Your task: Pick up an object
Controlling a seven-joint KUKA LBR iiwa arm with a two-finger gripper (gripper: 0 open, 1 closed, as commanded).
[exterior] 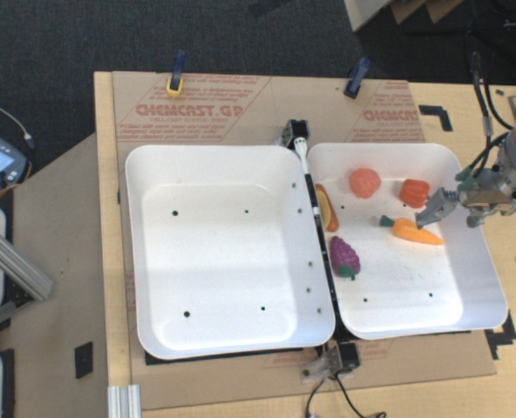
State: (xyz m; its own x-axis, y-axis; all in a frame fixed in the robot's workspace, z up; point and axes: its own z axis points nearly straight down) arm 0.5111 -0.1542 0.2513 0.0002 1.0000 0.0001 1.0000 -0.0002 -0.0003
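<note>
White plastic is what you see most of: two shallow bins sit side by side on a brown cardboard sheet printed with red lettering, and the left bin shows you only its bare floor with a few dark dots. The right bin holds all the toy food. Near its far edge you have a round pinkish-orange fruit, perhaps a peach, and just right of it an orange-red pepper. A carrot with a green stub at its left end lies across the middle of the bin, pointing right. Against the divider between the bins rests a yellow-and-orange piece that looks like a hot dog or banana, and just below it a purple bunch of grapes with a green tip. Your gripper reaches in from the right over the bin's right rim, one grey finger slanting down toward the carrot's right end, very near or touching it. You cannot tell from this angle how far the claw is spread, and nothing shows clearly gripped in it. A yellow-and-blue clamp and a blue clamp pin the cardboard's far edge.
</note>
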